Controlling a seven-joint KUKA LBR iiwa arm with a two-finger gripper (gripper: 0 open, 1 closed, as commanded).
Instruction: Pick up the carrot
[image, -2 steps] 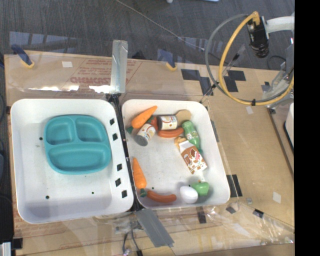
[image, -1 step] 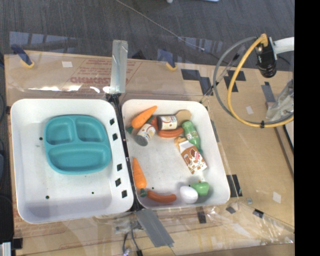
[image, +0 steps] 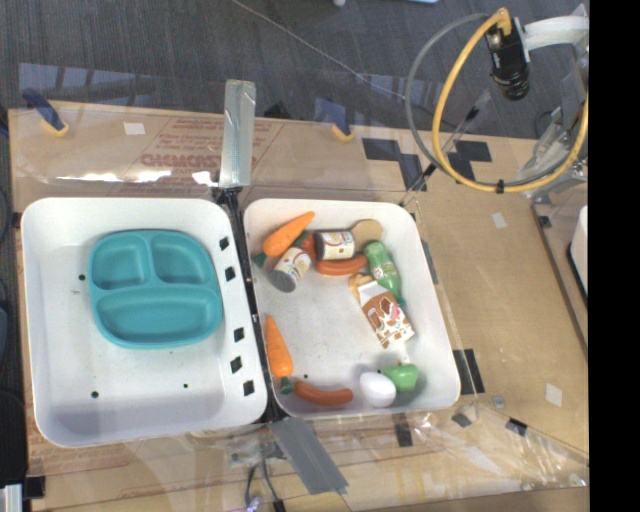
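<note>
Carrot (image: 287, 232) lies tilted in the far left corner of the right bin (image: 330, 325), just beside a small can (image: 293, 266); second carrot (image: 277, 347) lies along the left wall.

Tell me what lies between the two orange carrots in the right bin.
Between upper carrot and lower carrot, the camera view shows a small tipped can; below it, bare white bin floor.

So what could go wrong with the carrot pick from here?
1. There are two carrots: one carrot at the far edge of the right bin, another carrot along its left wall. The program may target either.
2. The far one touches a small can and a sausage, so a grasp could catch those instead.
3. The wall-side one lies tight against the bin's side, leaving little room for a grip.
</note>
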